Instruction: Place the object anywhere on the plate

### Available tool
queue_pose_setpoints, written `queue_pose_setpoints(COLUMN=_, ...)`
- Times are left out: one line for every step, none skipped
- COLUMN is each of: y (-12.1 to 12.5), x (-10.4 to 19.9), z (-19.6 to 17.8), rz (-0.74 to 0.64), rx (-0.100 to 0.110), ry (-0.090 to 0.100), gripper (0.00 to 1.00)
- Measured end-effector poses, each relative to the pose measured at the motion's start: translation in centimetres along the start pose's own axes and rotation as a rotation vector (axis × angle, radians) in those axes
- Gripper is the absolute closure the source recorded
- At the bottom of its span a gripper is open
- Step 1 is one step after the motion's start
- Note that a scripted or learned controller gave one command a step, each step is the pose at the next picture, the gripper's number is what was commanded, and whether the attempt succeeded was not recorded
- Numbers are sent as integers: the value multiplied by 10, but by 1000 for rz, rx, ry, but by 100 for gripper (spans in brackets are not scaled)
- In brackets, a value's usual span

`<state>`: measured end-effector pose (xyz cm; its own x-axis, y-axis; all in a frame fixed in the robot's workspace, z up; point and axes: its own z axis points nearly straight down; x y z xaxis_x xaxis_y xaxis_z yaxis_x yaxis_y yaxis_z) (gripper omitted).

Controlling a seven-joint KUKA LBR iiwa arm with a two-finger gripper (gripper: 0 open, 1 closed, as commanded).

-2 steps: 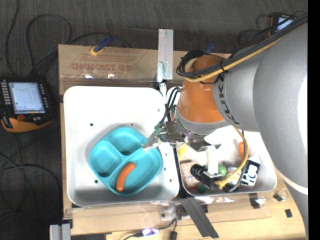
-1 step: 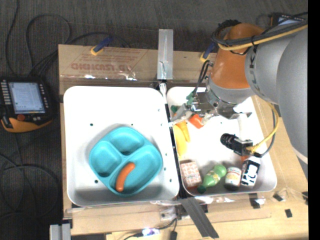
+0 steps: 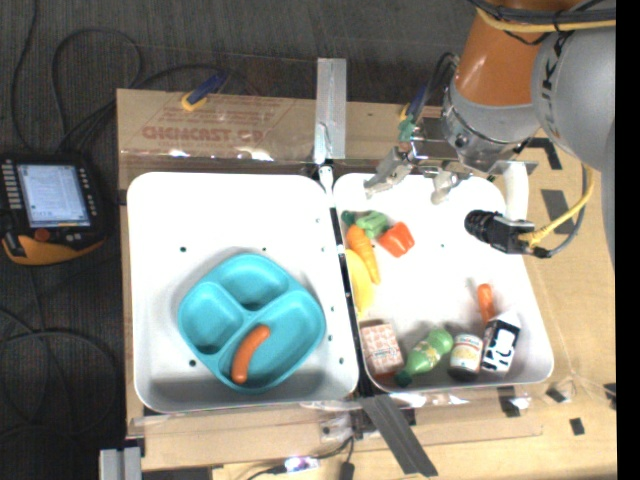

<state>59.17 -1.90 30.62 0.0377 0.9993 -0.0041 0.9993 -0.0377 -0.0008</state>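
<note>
The arm [image 3: 560,58] is cut off by the top and right edges, toward two o'clock. The labels on the small box [image 3: 380,346] and jar [image 3: 466,355], toward five o'clock, are too small to read.

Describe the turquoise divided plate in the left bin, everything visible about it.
The turquoise divided plate looks like smooth moulded plastic, rounded in outline, with raised ridges splitting it into three compartments. It lies flat on the floor of the left white bin, turned at a slant, toward the bin's front. An orange sausage-shaped toy lies in its front-right compartment; the other two compartments hold nothing.
</note>
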Motion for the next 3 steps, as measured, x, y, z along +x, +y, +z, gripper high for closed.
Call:
queue_pose_setpoints(y=79, x=-67, z=9, rz=-33, rx=2, ry=0, gripper=0)
queue_pose_setpoints(y=81, x=-123, z=41, rz=-183, rx=1, ry=0, gripper=0)
queue_pose_setpoints(y=70, x=-121, z=72, rz=-207, rx=0, ry=0, gripper=0)
